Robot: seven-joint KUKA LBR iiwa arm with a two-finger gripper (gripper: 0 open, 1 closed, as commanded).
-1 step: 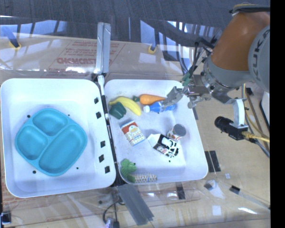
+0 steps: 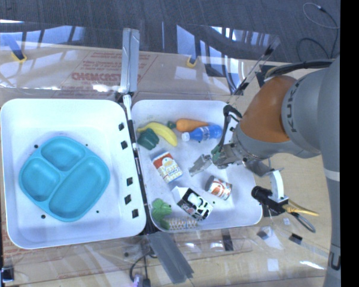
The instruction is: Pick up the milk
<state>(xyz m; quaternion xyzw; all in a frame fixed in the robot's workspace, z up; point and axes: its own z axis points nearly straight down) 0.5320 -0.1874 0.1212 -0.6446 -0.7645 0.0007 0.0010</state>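
White right bin [image 2: 242, 211] on the surface holds the milk [image 2: 194, 203]; the gripper [image 2: 201, 164] hangs just above it, spread, pinching nothing.

One fixed camera looks down at a slant from above the bench [image 2: 60, 256]; both white bins [image 2: 24, 232] fit in frame — the arm [image 2: 305, 112] enters from the right.

White bins [image 2: 24, 232]. Light blue tray [image 2: 64, 177] in left one. Right bin: yellow banana [image 2: 160, 131], orange carrot [image 2: 191, 124], blue bottle [image 2: 204, 133], dark green pepper [image 2: 148, 139], red-white carton [image 2: 167, 167], black-and-white cow-patch milk [image 2: 195, 203], red-white can [image 2: 219, 189], green item [image 2: 161, 208] at 7 o'clock. Arm [image 2: 299, 115] grey, orange band.
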